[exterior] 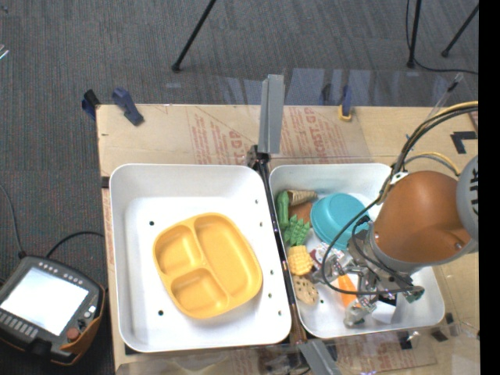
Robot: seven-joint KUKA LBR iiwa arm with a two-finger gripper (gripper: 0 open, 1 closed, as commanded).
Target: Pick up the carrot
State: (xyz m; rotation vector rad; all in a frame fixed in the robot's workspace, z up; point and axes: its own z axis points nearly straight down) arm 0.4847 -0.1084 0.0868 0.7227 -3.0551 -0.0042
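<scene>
1. floor: dark grey carpet behind the bench, with tripod legs (199, 26) crossing it at the top and a handheld control tablet (48, 309) lying at the lower left.
2. bench (180, 135): bare brown board with printed red lettering, bearing two shallow white bins side by side.
3. left bin (129, 186): holds a yellow divided plate (207, 266), three compartments, lying flat near the middle.
4. right bin (344, 170): holds a teal bowl (337, 213), green toy pieces (291, 223) along the left wall, a yellow corn-like toy (299, 260) and a brown cookie-like piece (306, 291) below them.
5. arm (418, 217): enters from the right, orange band facing the camera, wrist pointing steeply down into the right bin's lower half, black cables looping above it.
6. gripper (361, 299): low in the right bin under the wrist; whether it is apart or together cannot be told.
7. carrot (348, 283): an orange piece in the right bin, just beside the gripper, partly hidden by it; contact cannot be told.
</scene>
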